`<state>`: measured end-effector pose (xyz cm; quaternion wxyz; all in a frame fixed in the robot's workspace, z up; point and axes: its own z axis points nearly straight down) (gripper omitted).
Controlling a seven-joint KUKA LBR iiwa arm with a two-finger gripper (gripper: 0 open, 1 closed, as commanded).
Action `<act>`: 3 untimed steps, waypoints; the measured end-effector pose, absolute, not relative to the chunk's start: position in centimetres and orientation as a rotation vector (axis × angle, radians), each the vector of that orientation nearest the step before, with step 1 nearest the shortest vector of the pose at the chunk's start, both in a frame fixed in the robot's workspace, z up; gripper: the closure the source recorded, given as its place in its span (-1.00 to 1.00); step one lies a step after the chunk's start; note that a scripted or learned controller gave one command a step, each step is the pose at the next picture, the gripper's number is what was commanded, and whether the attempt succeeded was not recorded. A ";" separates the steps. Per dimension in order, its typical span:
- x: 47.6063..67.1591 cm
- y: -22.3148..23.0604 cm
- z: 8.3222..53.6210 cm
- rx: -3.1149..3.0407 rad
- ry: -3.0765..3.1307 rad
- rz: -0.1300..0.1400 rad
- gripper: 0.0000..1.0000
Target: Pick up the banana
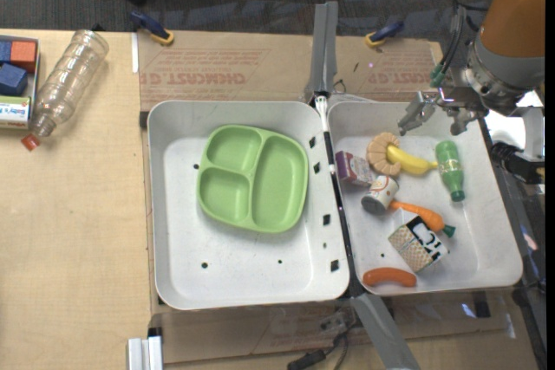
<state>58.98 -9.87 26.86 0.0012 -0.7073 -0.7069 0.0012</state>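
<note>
Banana (411, 160), smooth curved yellow, beside ridged round cookie (381, 151); gripper (434, 112) wide, holding nothing.

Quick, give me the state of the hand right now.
Hand: above the right white bin's far edge, nothing seen held; open or shut cannot be told. The small yellow banana lies in the bin, apart from it.

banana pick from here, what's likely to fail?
1. The banana lies against the round tan pastry, so the fingers may catch or shove that instead.
2. The green bottle sits close on the banana's other side, leaving little room and risking a knock.
3. The gripper hangs near the bin's far rim, off from the banana, so a slanted descent may miss.
</note>
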 end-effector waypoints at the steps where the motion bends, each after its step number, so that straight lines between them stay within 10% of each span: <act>1: 56.2 -9.6 14.9 -2.321 -2.113 0.005 -1.00; 2: 62.2 -13.7 9.1 -2.216 -2.226 0.004 -1.00; 3: 62.1 -13.8 10.2 -2.214 -2.215 0.010 1.00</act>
